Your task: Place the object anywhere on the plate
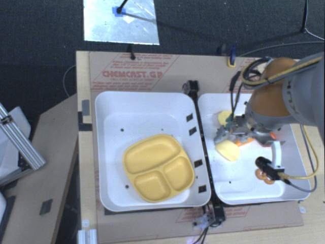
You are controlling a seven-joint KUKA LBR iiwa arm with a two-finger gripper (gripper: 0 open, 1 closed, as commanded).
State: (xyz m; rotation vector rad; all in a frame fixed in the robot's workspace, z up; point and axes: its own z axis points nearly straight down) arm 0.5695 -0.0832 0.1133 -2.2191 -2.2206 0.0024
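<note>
Smooth yellow 3-section plate (pixel 158 167) lower centre, pale rounded lump (pixel 228 150) centre-right by gripper (pixel 229 132), grip state can't tell, board reads CHEMCAST GP (pixel 132 74).

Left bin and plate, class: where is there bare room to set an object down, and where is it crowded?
The yellow plate offers three bare compartments. The left bin also has bare floor behind the plate, toward its far wall. The right bin is crowded: the gripper hangs over yellow objects, with an orange piece nearby.
</note>
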